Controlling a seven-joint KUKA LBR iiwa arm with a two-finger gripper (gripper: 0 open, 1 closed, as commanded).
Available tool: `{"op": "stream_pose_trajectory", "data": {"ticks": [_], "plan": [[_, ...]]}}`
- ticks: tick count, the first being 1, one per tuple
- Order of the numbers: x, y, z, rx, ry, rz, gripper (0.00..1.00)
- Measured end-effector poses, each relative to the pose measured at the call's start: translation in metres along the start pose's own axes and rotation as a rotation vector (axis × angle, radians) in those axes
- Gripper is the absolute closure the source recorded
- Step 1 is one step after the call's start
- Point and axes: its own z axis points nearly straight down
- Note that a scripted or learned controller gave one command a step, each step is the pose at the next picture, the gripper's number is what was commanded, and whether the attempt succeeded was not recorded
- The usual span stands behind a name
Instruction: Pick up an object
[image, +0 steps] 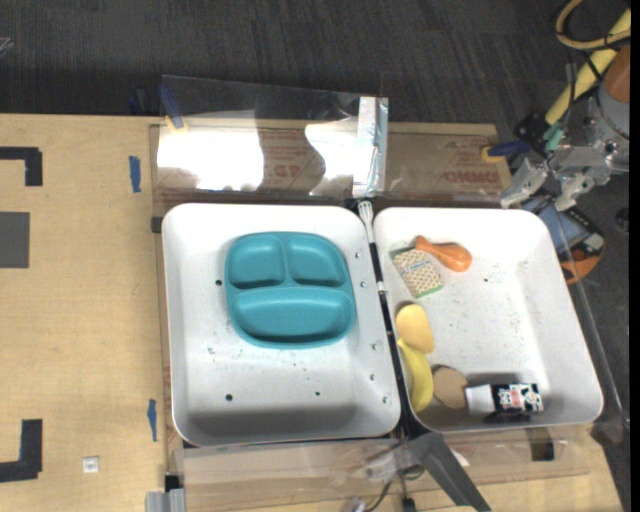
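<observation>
Gripper (548, 182) hung past the right bin's (520, 300) top right corner, finger state hard to tell, in that bin lay an orange carrot (445, 254), yellow banana (415, 345), small bottle (505, 398), blue tray (290, 288) sat in the left bin (190, 330)

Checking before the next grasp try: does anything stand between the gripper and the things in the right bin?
Nothing visible does. The gripper hangs outside the right bin, past its far right corner. The carrot, lemon, banana and small bottle lie uncovered, with bare floor between.
</observation>
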Motion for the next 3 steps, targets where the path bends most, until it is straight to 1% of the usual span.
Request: {"op": "stream_pose_trajectory", "data": {"ticks": [1, 2, 3], "plan": [[0.051, 0.022, 0.108, 0.010, 0.002, 0.111, 0.00], [0.050, 0.026, 0.090, -0.003, -0.001, 0.109, 1.00], [0.050, 0.025, 0.091, -0.002, -0.001, 0.109, 0.00]]}}
